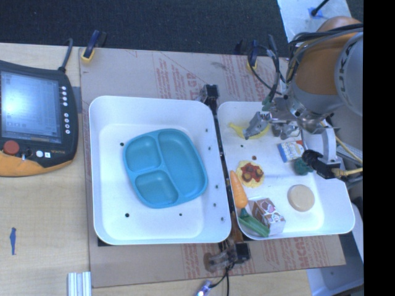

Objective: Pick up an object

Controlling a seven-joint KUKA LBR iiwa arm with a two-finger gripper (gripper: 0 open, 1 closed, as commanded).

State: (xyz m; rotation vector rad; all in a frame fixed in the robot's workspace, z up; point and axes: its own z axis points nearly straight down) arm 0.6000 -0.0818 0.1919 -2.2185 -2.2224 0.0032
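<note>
Pale wood bench (43,227) runs across the near edge, overlaid by a brown cardboard sheet (154,73) printed with faint red lettering, and on it sit two shallow white bins side by side. Nearest in the right bin (333,224) lie a small printed carton (269,214) beside a green leafy piece (252,222), then an orange carrot (238,190) along the bin's left wall, a round tan disc (301,198), and a flat pizza-like round with red spots (250,172). Farther back sit a dark green lump (302,165), a small blue-and-white packet (289,150) and a yellow banana-like piece (237,129).

The left bin (105,165) holds a glossy blue plastic plate with three compartments (165,167), lying flat near its middle.

I reach in from the right, my grey arm with its orange band (321,60) bent over the far corner of the right bin, cables looping around the wrist. My pincer (262,125) hangs low over the bin's far left part, tilted toward the left; whether its tips are spread or pressed together I cannot tell. The yellow piece lies just beside the tips, on their left; whether they touch is unclear. The packet lies near, to the right.

At far left rests a grey-and-orange control pendant (34,119) with a pale screen. Beyond the bench lies dark carpet (173,11).
</note>
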